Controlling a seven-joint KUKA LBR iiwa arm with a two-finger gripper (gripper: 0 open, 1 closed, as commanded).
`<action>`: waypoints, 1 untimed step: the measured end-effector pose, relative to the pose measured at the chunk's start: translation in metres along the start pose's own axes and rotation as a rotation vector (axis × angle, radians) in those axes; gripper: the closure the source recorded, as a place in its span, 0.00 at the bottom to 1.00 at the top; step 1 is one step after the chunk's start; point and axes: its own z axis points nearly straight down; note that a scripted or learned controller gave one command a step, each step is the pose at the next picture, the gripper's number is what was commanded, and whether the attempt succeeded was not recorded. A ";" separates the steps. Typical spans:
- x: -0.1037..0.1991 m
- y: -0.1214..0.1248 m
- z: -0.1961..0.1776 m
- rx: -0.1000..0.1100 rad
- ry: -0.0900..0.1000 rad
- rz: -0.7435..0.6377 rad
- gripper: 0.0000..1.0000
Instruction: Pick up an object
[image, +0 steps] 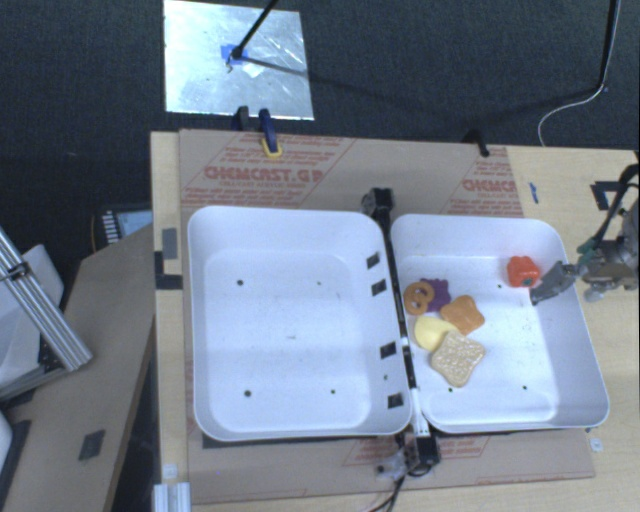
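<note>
The right bin (560, 395) holds several small toy foods. A red-orange pepper-like piece (522, 270) lies near its far right corner. Against the left wall sits a cluster: a brown pretzel (418, 295), a purple piece (438, 290), an orange piece (463, 315), a yellow piece (430, 332) and a tan waffle-like slab (458, 358). My gripper (550, 284) reaches in over the bin's right rim, just right of and slightly below the red-orange piece, apart from it. I see nothing held in it.
The left bin (215, 300) stands beside the right one, joined along a black-clipped divider (395, 310). A cardboard sheet (300, 170) lies under both. A shiny foil square (238, 58) sits on the dark floor behind. A cable (575, 100) runs at the upper right.
</note>
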 end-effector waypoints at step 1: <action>0.000 0.001 -0.011 -0.003 -0.001 -0.003 1.00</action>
